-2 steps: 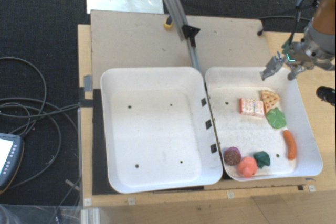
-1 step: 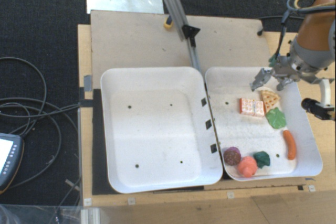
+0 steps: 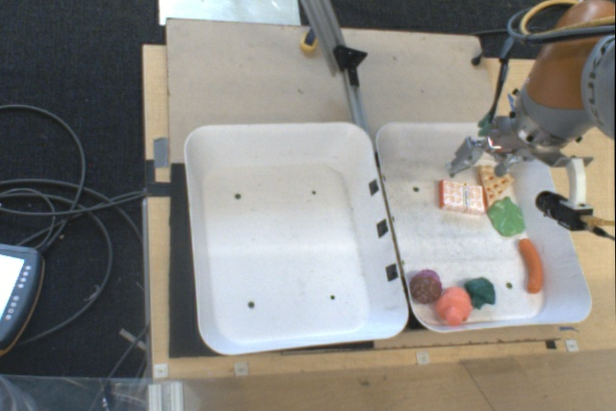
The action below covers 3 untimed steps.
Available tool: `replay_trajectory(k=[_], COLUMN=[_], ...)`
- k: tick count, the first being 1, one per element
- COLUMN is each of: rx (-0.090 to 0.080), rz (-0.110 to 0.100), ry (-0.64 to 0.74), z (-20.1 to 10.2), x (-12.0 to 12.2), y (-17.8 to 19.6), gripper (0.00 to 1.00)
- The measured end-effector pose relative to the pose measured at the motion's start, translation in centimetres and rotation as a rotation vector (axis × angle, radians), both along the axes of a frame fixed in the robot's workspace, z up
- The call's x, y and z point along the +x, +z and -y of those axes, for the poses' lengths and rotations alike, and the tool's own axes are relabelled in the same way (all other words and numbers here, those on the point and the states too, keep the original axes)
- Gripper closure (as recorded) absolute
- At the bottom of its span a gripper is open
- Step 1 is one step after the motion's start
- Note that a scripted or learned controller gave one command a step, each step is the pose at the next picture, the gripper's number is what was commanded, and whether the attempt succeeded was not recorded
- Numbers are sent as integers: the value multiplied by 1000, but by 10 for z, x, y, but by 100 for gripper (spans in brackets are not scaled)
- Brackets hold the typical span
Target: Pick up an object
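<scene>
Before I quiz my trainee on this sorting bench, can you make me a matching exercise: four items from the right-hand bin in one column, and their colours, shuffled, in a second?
Things:
1. carrot-shaped piece by the right wall
2. leaf-shaped piece mid-bin
3. round ball near the front, closest to the left bin
4. flat cracker box in front of the pincer

Colours:
A. dark purple-brown
B. orange
C. red and white
D. bright green

Pairs: 1-B, 2-D, 3-A, 4-C
</scene>
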State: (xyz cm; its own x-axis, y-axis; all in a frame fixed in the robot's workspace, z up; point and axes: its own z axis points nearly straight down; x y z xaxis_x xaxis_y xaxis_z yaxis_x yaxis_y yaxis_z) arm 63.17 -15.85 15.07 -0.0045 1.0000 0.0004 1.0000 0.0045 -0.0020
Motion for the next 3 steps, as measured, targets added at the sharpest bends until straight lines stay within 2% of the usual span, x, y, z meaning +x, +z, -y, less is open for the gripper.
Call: replay_trajectory(k=[1, 2, 3], rx=[0, -1, -1], rz=[0, 6, 8], ry=[3, 5, 2], z=[-5, -4, -7], x=[9, 11, 15], y=[-49, -35, 10], gripper=[0, 100, 100])
